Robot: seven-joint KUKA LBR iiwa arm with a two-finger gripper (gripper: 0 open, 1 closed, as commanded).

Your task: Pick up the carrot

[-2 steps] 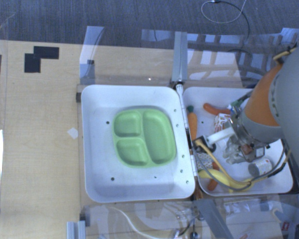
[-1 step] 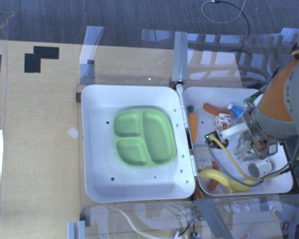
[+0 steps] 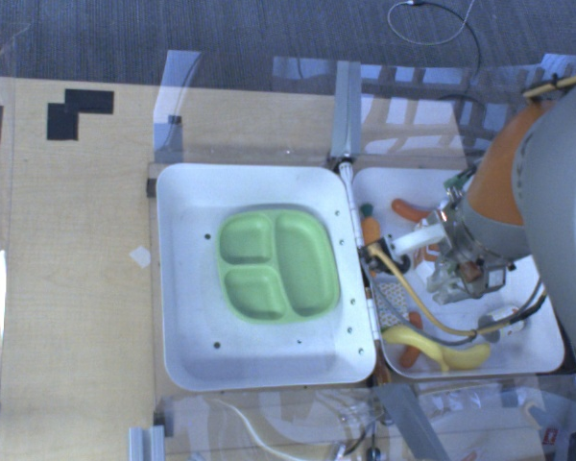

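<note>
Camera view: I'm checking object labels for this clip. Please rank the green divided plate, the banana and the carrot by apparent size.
1. Green divided plate, by far the largest.
2. Banana.
3. Carrot, smallest; its lower end is hidden by a cable, so its full length is uncertain.

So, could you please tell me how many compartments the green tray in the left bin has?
3. The green tray has one at its upper left, one at its lower left, and a long one down its right side. All three are in full view.
</note>
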